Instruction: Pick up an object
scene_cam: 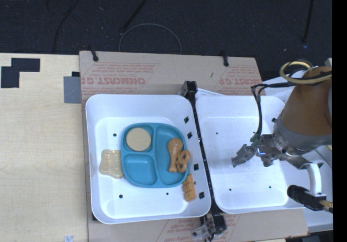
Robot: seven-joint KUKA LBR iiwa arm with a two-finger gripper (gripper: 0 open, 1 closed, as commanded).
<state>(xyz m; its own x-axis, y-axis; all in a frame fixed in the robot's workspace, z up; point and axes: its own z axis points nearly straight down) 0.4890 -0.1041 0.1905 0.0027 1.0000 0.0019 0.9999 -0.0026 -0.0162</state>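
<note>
Arm: nearest the camera, the grey arm (306, 113) with its orange band fills the right of the frame and leans down over the right-hand bin.
Bench: pale wood bench (38, 148), showing at the left of the frame; both bins sit on a cardboard sheet (162, 72) at the centre.
Left bin: white bin (103, 108), centre-left of the frame, holding all the loose items.
Right bin: white bin (227, 127), centre-right of the frame, with the tool above its floor.
Tray: blue divided tray (145, 169) in the middle of the left bin.
Round piece: tan disc (137, 139) lying in the tray's upper-left compartment.
Twisted piece: brown pretzel-like shape (178, 155) in the tray's right compartment.
Flat piece: pale toast-like slab (111, 163) touching the tray's left edge, on the bin floor.
Small piece: little orange-brown chunk (188, 188) just beside the tray's lower-right corner.
Tool: tool (242, 155) over the right bin's middle, well apart from every item; whether its fingers are apart or together I cannot tell, and nothing shows between them.
Progress: by my reading, nothing is picked up yet; reaching across to the left bin, closing on an item and lifting all remain.
</note>
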